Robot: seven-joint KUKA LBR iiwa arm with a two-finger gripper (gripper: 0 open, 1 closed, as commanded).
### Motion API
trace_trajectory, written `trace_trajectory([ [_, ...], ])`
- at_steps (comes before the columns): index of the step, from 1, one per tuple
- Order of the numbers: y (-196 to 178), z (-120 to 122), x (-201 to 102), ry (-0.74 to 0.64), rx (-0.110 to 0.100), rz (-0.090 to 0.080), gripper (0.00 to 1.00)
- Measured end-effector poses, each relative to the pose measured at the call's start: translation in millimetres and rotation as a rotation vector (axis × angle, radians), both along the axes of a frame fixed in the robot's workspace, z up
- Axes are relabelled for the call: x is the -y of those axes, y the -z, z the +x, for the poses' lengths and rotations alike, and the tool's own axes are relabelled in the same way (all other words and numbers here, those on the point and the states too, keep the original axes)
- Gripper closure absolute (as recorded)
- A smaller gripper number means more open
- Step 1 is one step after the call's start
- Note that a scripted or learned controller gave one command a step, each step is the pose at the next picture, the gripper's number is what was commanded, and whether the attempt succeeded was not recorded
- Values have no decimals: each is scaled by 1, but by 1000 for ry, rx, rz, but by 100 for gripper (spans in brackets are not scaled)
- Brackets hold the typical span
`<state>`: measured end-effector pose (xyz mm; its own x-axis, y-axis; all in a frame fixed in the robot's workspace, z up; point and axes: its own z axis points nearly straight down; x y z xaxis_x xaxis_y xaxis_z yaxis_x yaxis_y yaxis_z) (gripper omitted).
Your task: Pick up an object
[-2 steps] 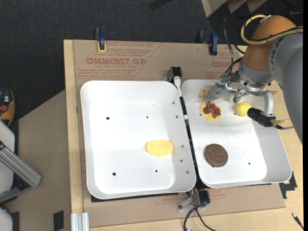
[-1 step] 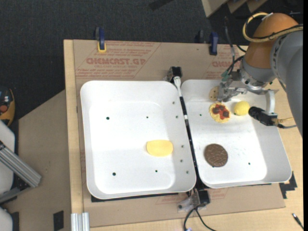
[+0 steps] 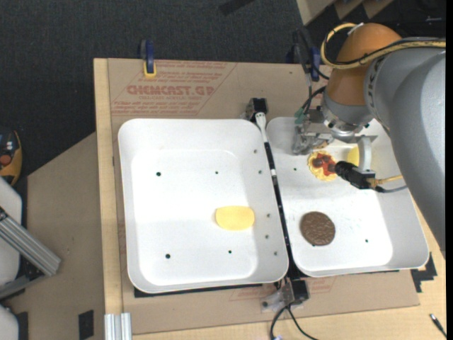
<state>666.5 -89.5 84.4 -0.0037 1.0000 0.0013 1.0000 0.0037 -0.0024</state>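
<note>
The gripper [image 3: 310,142] reaches down into the far part of the right bin [image 3: 368,253], just left of a yellow and red object [image 3: 323,166] that lies partly under the wrist. A brown round disc [image 3: 317,229] lies nearer the front of the same bin, apart from the gripper. A yellow oval piece [image 3: 235,218] rests in the left bin [image 3: 141,190]. The arm's grey body and orange band [image 3: 357,62] hide the right bin's far right corner.
The two bins meet along a black divider strip [image 3: 272,183]. Both sit on a brown cardboard sheet [image 3: 177,83] with a blue and yellow clamp [image 3: 148,57] at its far edge. A black cable [image 3: 357,177] runs off the wrist over the right bin.
</note>
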Motion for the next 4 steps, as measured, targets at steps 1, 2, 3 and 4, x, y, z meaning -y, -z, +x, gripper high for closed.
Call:
trace_trajectory([
  [1, -107, -14, -84, -5, 12, 1, 100],
  [2, -257, 2, -157, -6, 23, 2, 100],
  [3, -338, 1, -98, 8, 15, -4, 100],
  [4, -187, -63, -163, -2, -17, 0, 100],
])
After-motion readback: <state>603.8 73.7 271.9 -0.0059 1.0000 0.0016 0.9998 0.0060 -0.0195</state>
